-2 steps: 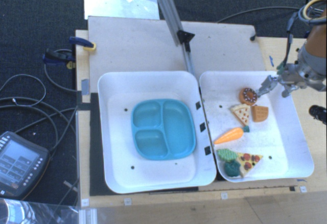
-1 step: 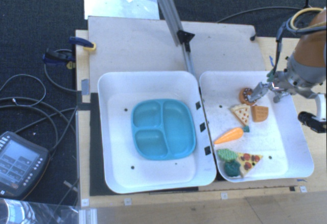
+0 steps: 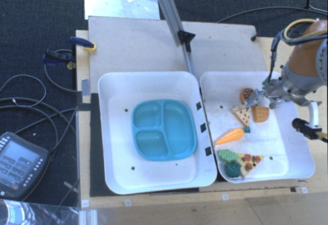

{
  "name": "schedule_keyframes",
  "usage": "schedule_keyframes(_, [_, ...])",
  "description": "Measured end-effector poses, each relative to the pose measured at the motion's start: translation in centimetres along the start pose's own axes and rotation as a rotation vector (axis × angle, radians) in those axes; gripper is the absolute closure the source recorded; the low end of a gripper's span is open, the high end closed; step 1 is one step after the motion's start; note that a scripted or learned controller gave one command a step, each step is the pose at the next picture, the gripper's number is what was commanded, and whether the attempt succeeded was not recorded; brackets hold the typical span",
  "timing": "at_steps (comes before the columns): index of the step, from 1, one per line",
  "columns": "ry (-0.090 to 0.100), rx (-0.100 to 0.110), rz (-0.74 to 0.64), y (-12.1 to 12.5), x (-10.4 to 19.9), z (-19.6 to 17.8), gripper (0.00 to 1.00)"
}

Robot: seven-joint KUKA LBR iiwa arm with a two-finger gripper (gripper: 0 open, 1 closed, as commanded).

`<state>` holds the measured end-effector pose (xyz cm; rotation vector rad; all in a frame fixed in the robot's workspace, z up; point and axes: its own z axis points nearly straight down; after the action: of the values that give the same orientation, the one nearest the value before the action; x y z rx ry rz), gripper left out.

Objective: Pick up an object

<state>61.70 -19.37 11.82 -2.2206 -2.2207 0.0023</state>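
End effector point(image 3: 254, 98) low in right bin point(image 3: 297, 165), over the toy food.
Camera view: I can't tell how its fingers stand. Brown round piece point(image 3: 246, 95) and orange block point(image 3: 260, 114) just beside it, cracker wedge point(image 3: 241, 115) under, carrot point(image 3: 229, 136) nearer me. Pizza slice point(image 3: 250, 161) and green veg point(image 3: 230, 163) at front. Blue divided tray point(image 3: 164, 129) in left bin point(image 3: 115, 167); table point(image 3: 133, 44) on dark carpet.
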Motion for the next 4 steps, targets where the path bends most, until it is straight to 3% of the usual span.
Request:
schedule_keyframes(1, [-0.002,-0.007,0.000,0.2,0.0,-1.4,1.00])
schedule_keyframes(3, [-0.003,-0.011,-0.004,0.1,-0.3,-12.4,1.00])
schedule_keyframes(4, [-0.002,-0.008,-0.007,0.2,-0.3,-15.1,1.00])
